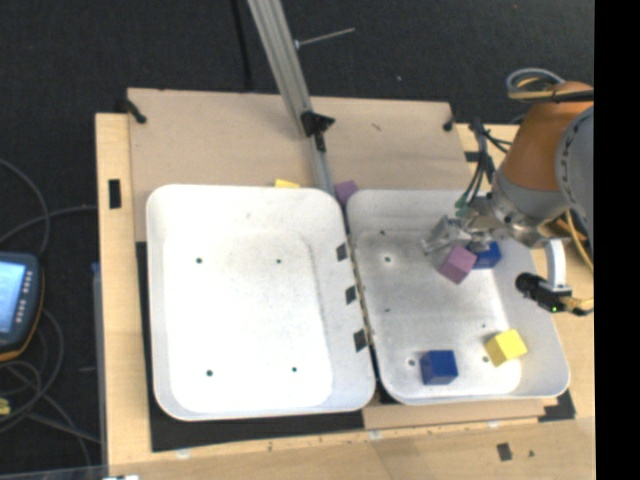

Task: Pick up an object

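Reaching into the right bin [560, 373], claw [452, 245] apparently pinching the purple block [459, 264], blue block [487, 257] just beside; next, lifting straight up.

open floor in left bin [240, 298]

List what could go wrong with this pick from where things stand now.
1. The purple block sits at the tip of the gripper at a tilt; whether it is firmly held is unclear, so it may slip and drop back into the right white bin.
2. A small blue block lies right beside the purple one and could get nudged or dragged along.
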`<state>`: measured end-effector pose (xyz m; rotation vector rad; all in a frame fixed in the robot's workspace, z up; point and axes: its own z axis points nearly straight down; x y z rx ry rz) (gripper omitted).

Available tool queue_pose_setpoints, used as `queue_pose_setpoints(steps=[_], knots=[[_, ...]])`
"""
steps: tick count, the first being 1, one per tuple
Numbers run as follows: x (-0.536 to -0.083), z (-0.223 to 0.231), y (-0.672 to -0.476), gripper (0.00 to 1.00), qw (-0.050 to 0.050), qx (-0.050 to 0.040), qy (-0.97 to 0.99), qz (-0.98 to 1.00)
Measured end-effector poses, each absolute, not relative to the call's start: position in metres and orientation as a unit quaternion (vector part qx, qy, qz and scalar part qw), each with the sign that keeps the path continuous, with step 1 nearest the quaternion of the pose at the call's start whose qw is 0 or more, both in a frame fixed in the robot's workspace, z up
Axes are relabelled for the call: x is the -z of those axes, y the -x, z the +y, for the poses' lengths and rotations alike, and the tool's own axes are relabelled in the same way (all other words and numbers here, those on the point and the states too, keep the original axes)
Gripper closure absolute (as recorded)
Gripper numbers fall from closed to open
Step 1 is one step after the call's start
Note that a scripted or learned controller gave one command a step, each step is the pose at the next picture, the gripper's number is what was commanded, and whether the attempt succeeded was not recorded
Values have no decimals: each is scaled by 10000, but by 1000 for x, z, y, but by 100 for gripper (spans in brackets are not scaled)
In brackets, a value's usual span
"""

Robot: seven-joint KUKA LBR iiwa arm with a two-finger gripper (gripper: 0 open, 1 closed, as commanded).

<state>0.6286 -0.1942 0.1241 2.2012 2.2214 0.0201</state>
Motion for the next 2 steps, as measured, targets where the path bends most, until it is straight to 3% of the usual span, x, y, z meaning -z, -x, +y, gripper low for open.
queue_pose_setpoints(steps=[1, 2], knots=[[-117, -192, -620, 0, 58, -41, -7053, 7089], [-130, -166, -586, 0, 8, 2, -7063, 7079]])
